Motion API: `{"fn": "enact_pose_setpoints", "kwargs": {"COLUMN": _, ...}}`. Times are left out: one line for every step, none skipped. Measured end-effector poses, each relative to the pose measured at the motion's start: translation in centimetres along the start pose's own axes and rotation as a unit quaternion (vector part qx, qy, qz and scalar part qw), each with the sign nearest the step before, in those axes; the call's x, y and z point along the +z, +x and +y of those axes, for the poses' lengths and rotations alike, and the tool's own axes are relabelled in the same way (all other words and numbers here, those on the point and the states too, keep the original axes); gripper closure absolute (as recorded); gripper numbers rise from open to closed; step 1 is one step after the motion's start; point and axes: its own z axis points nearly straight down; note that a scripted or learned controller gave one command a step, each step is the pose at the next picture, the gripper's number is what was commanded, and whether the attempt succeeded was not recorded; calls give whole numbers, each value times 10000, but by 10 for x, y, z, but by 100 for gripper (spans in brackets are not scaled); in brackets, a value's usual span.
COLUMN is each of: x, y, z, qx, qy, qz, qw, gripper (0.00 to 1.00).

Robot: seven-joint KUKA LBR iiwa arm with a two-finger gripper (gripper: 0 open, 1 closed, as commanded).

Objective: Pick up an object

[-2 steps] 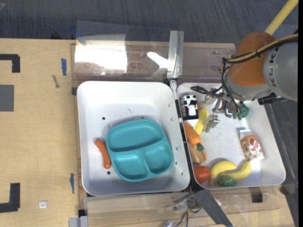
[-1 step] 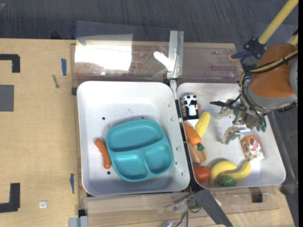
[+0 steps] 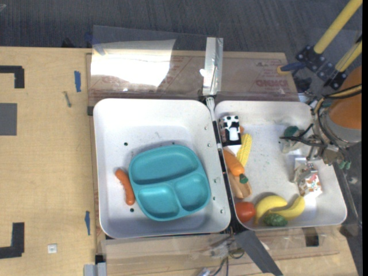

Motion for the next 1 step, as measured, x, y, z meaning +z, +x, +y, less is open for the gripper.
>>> {"fn": "enact_pose_setpoints", "kwargs": {"x": -1, "y": 50, "z": 20, "qx": 141, "qy": 2, "qz": -3, "qw": 9999, "gripper": 0}}
